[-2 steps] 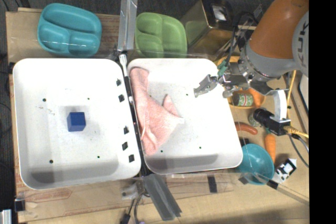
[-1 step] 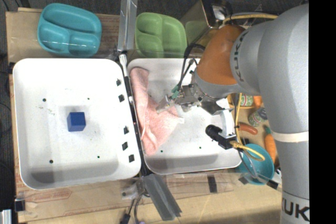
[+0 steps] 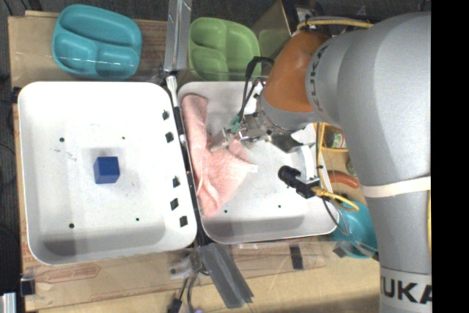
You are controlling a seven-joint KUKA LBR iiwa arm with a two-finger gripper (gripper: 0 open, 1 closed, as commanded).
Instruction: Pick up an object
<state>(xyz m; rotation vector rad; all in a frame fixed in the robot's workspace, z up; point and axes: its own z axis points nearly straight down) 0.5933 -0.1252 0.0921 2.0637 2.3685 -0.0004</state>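
A pink cloth (image 3: 213,171) lies crumpled along the left side of the right bin (image 3: 256,227), one fold bunched up beside the gripper. My gripper (image 3: 231,133) reaches down from the right onto the cloth's upper part and touches it. The wrist and the orange band (image 3: 289,80) hide how the jaws stand. A small blue cube (image 3: 107,169) sits alone in the left bin (image 3: 44,121), left of centre and far from the gripper.
A teal moulded tray (image 3: 97,40) and a green one (image 3: 222,48) rest behind the bins. The grey arm body (image 3: 381,106) covers the bench's right side. A metal divider (image 3: 179,150) with black clips separates the bins. A black cable fitting (image 3: 294,180) hangs over the right bin.
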